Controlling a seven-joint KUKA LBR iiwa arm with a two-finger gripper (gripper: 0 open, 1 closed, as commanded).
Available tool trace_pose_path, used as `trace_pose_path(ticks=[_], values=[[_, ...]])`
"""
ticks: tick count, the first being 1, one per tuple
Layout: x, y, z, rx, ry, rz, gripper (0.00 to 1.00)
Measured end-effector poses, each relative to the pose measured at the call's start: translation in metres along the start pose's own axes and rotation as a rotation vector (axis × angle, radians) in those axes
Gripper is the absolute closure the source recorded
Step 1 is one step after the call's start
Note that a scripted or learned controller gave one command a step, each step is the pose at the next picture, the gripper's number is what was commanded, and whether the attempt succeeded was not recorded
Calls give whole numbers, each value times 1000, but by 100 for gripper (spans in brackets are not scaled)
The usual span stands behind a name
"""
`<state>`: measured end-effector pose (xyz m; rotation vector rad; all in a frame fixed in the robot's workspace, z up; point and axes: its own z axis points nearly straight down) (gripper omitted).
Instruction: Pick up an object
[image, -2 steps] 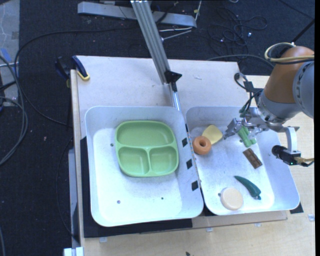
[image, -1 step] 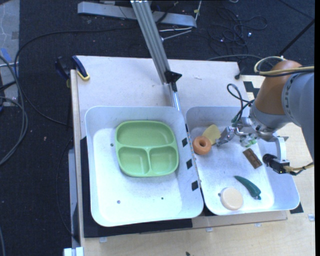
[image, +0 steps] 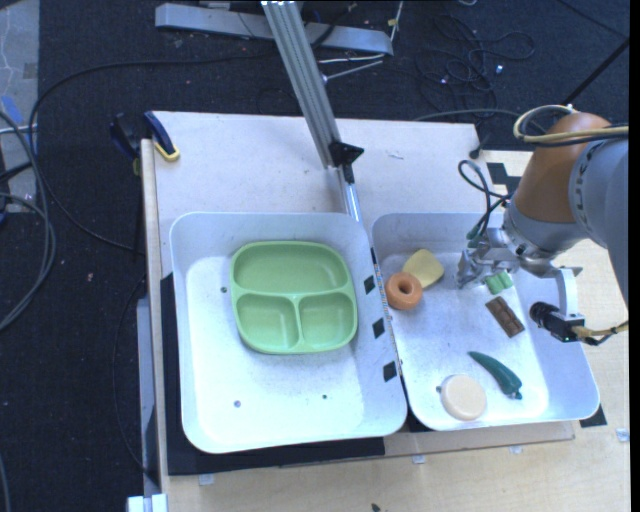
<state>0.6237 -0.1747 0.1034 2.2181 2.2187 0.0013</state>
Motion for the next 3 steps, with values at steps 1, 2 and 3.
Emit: trace_pose_path(ticks=[1,2,3], values=[[-3,0,-44,-2,1,1,100],[3,-2,-90,-3,1,-2,100],[4,3,-154,-5,0,-3,100]])
